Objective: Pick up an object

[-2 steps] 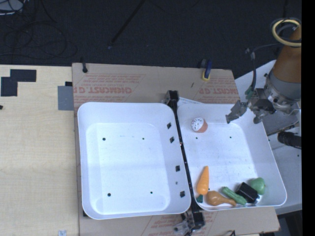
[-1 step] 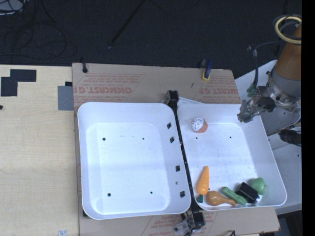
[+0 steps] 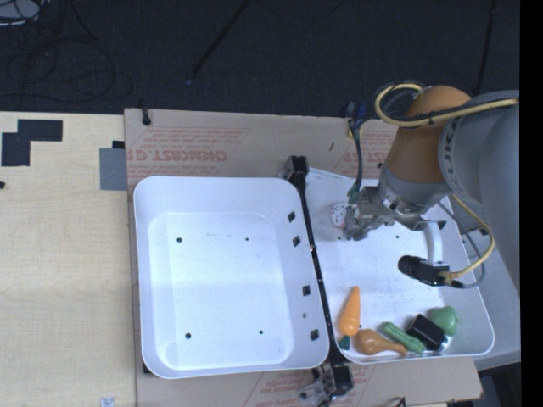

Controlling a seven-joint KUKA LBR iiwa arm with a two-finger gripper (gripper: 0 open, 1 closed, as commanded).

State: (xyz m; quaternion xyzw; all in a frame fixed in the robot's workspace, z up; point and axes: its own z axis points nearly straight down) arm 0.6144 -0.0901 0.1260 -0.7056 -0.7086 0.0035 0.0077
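My gripper [image 3: 358,221] hangs low over the far left part of the right bin [image 3: 373,265], under the grey and orange arm [image 3: 424,155]. A small whitish object [image 3: 339,214] lies just left of it, close or touching; I cannot tell which. In the bin's near corner lie an orange carrot [image 3: 349,310], an orange-yellow piece [image 3: 377,342], a green long piece [image 3: 401,336], a black block [image 3: 427,331] and a green round piece [image 3: 444,318]. All of these sit well away from the gripper.
The left bin [image 3: 146,270] stands beside the right one, with a black clamp strip [image 3: 310,261] along their shared edge. A black part on a yellow cable [image 3: 422,270] hangs from the arm over the right bin. Cardboard [image 3: 212,147] lies under both bins.
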